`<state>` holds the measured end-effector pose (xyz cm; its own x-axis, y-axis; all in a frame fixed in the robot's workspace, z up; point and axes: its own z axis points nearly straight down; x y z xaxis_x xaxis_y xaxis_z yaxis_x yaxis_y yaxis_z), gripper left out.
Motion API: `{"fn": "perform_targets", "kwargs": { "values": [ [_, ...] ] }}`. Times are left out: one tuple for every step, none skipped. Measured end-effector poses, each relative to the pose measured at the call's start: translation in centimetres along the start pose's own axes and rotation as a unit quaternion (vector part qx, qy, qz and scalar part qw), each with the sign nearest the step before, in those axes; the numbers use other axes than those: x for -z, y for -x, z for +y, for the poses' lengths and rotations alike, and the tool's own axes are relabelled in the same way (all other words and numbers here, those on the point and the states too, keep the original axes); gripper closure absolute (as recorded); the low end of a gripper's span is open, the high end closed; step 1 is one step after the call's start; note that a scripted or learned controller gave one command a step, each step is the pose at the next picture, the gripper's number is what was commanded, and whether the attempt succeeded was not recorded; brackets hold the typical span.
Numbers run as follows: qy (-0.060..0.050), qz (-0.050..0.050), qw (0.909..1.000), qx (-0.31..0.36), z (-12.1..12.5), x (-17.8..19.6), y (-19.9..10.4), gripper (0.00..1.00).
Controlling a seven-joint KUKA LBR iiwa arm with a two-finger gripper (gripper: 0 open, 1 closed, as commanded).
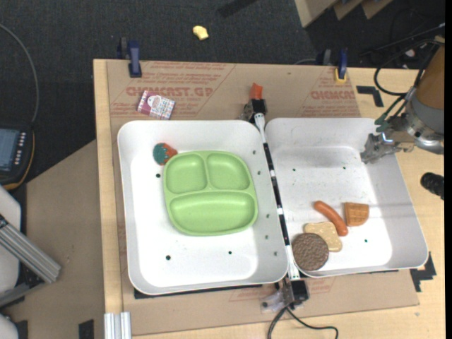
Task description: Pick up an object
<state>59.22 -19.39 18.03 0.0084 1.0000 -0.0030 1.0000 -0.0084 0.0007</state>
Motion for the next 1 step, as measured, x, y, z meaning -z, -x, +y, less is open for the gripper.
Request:
{"fn": "perform_targets", "kwargs": {
  "values": [
    [-0.001, 0.002, 1.0, 0.004, 0.32, -0.51, -0.59, 0.0]
  ]
}}
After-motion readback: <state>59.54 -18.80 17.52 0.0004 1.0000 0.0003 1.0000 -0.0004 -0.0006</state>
